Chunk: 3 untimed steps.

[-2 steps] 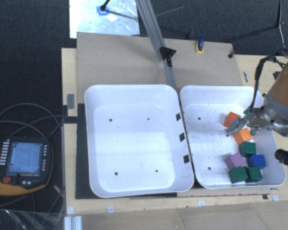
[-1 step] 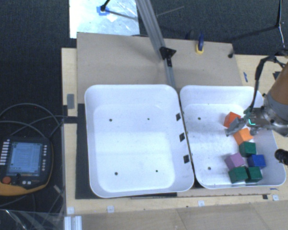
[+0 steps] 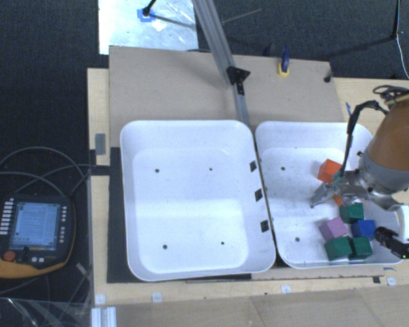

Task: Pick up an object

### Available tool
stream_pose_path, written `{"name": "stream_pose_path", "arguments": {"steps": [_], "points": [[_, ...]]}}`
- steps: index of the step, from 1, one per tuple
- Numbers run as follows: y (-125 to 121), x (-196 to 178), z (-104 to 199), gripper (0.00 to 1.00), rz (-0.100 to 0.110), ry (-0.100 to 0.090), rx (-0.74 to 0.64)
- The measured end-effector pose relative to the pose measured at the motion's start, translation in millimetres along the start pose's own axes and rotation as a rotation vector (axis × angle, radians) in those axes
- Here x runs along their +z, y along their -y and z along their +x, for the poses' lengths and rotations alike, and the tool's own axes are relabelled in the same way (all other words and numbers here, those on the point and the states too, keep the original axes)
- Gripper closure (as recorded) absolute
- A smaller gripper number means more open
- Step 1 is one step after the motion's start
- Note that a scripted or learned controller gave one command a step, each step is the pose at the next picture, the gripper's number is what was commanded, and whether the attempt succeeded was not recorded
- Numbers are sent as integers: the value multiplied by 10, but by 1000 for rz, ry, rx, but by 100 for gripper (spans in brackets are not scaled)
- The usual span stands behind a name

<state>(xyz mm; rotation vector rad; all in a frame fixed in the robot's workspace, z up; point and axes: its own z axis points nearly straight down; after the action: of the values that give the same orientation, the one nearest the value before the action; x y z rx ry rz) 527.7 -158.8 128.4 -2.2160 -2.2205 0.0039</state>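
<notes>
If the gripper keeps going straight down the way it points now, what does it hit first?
Probably the bare floor of the right bin, just left of the orange block; the gripper tips sit beside that block, though depth is unclear from this slanted view.

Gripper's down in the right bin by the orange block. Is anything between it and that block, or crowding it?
Nothing visible lies between them: the gripper sits just below the orange block, on bare floor of the right bin. The purple block, green blocks and blue block are clustered further down, apart from it.

Wooden bench, brown board, two white bins side by side
</notes>
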Motion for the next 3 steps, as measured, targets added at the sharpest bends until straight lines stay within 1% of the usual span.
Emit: {"name": "stream_pose_path", "arguments": {"steps": [1,2,3], "points": [[-3,400,2,0,-3,1,-1],[-17,273,-2,100,-8,2,-3],[-57,-165,18,100,-11,3,-3]]}}
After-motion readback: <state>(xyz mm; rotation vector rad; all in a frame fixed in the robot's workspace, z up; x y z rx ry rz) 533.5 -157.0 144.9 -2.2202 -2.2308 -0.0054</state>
